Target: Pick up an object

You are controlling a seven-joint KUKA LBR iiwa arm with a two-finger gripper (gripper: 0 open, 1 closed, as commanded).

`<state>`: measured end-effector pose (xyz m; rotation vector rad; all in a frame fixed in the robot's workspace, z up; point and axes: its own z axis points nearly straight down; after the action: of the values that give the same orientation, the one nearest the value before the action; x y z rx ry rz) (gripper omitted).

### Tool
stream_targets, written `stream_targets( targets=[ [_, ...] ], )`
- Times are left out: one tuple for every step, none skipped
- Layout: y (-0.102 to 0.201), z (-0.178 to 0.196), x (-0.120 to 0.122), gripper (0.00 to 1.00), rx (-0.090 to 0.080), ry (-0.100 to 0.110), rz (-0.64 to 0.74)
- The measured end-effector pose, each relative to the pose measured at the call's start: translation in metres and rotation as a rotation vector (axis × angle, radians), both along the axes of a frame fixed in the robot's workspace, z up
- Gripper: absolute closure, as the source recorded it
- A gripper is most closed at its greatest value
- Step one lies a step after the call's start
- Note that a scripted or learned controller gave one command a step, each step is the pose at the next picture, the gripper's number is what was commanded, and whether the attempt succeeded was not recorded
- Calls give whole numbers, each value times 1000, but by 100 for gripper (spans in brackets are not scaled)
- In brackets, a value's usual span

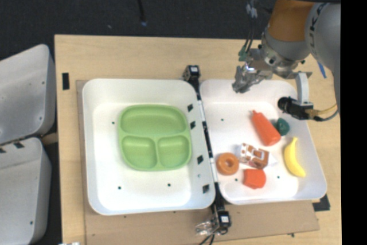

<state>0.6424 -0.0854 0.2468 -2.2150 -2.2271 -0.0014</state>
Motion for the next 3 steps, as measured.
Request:
stream_targets(
  targets=[
    [43, -11, -30, 100, -1, 2, -1],
    [86, 1, -54, 100, 1, 1, 1],
    [123, -7, -74, 100, -1, 2, -1]
  ],
)
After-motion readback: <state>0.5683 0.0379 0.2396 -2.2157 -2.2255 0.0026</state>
